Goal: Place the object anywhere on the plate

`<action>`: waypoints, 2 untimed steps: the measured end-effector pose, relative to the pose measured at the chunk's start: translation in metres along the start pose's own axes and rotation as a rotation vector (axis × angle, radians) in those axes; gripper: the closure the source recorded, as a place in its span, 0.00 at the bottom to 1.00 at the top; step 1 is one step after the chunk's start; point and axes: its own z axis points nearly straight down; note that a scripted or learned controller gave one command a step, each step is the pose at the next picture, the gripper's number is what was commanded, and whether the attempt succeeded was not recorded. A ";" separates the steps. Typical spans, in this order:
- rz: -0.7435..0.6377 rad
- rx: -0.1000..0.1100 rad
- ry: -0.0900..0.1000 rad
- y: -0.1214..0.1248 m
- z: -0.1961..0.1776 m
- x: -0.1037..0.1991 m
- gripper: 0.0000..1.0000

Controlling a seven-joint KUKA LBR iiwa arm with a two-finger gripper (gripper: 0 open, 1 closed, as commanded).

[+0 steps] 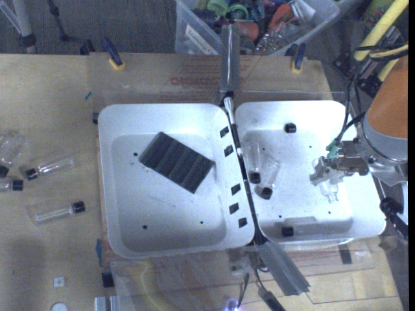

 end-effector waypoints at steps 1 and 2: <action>0.161 0.000 0.002 0.103 0.073 0.056 1.00; 0.632 0.002 0.002 0.160 0.072 0.088 1.00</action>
